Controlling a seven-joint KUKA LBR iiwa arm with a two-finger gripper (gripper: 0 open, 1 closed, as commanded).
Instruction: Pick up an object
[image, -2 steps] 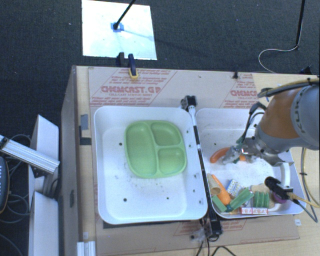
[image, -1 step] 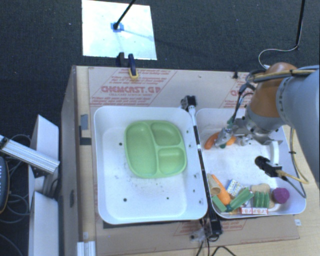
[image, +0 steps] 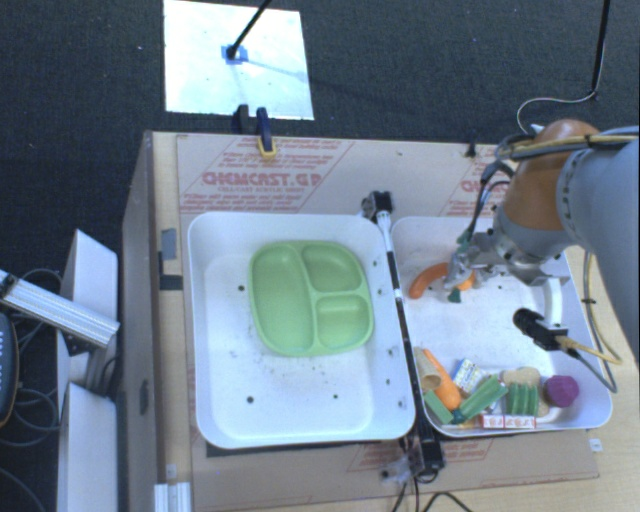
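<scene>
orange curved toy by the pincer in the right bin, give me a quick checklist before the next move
1. Target in sight: ok. The orange curved toy lies in the shallow white right bin, near its left wall.
2. Pincer at the target: ok. It sits right at the toy's right end.
3. Toy between the fingers: cannot tell from this slant.
4. Space round the target: ok. The pile of small toys lies apart, along the bin's near edge.
5. Shallow white left bin out of the way: ok. The green divided plastic plate rests inside it, across the wall.
</scene>
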